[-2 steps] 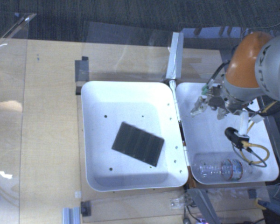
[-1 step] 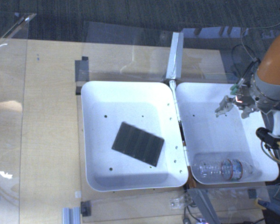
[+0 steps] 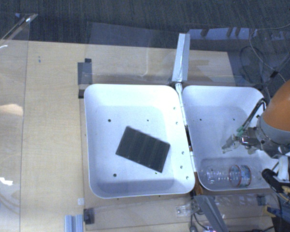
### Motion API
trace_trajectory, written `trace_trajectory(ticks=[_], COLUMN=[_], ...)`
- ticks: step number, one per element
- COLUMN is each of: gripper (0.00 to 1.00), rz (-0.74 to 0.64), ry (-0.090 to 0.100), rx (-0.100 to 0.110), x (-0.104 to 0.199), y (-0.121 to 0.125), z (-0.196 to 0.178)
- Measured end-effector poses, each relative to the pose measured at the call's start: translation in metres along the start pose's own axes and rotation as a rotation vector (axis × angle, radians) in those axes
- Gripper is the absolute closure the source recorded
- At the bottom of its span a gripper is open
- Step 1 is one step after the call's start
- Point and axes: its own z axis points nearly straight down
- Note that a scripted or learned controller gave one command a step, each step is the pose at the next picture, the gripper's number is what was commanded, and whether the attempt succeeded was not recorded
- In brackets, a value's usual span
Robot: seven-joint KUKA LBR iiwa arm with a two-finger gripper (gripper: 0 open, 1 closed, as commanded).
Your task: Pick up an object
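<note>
We see white bins (image 3: 135,93), a dark ribbed pad (image 3: 143,149) — and a clear bottle (image 3: 227,175) with blue-red label.

Pad (image 3: 143,149) in left bin (image 3: 94,129); bottle (image 3: 228,175) in right bin (image 3: 208,100).

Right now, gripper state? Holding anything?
Gripper: over the right bin, nothing visibly between its fingers; open or shut cannot be told. The clear plastic bottle lies in that bin, nearer the camera than the gripper.

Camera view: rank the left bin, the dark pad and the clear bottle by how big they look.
1. Left bin, clearly largest.
2. Dark pad, lying in it.
3. Clear bottle, in the right bin, looks a bit smaller than the pad.
</note>
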Motion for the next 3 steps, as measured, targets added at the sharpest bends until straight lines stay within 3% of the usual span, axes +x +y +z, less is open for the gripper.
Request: trace_trajectory(ticks=[1, 2, 3], gripper=[1.0, 0.0, 0.0], rz=[0.0, -0.001, -0.111], ry=[0.0, 0.0, -0.002], rx=[-0.005, -0.005, -0.012], x=[0.001, 0.001, -0.004], y=[0.002, 0.002, -0.012], z=[-0.011, -0.011, 0.016])
